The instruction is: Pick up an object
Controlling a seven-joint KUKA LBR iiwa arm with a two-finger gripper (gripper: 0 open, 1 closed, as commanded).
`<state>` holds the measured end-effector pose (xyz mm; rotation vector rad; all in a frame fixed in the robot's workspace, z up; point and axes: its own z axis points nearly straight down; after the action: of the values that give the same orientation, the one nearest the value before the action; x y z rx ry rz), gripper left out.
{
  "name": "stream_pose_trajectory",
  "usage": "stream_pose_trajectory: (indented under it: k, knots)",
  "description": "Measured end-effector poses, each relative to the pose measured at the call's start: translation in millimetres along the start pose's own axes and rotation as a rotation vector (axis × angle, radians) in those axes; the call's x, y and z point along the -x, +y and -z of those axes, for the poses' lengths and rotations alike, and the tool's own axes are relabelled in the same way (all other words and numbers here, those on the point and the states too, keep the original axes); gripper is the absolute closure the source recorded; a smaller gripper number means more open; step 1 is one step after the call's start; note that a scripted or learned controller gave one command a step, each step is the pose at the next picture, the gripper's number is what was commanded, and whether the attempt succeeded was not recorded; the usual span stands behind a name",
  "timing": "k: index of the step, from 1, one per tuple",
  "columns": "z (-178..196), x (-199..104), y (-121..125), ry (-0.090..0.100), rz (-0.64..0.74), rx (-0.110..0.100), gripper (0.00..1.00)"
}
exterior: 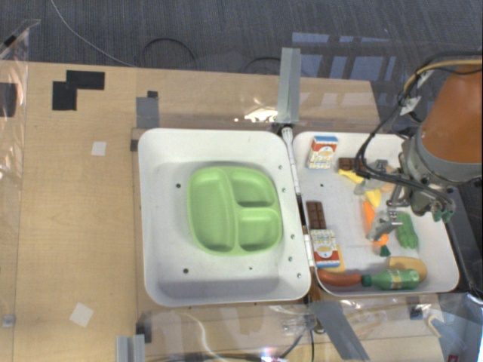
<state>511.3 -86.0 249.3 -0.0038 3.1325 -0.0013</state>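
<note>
My gripper hangs low over the right bin, the grey arm with its orange band reaching in from the right. Directly beneath and beside it lie an orange carrot and a green vegetable. Nothing is visibly held. Near the bin's front wall are a green bottle, a yellowish piece and a red sausage. Two small cartons, a chocolate bar and a yellow piece lie on the bin's left side.
The left bin holds a green divided plate. A metal divider separates the two bins. Cables loop from the arm over the right bin's back edge. Bare wooden bench spreads to the left.
</note>
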Motion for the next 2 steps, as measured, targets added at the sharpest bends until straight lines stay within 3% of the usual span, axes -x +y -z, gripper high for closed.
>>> stream_pose_trajectory:
  k: [1,2]
  knots:
    - [-151.8,19.2,-33.4,-0.004,0.043,-0.001,0.00]
    - [-141.0,21.4,-31.8,-0.010,0.050,-0.001,1.00]
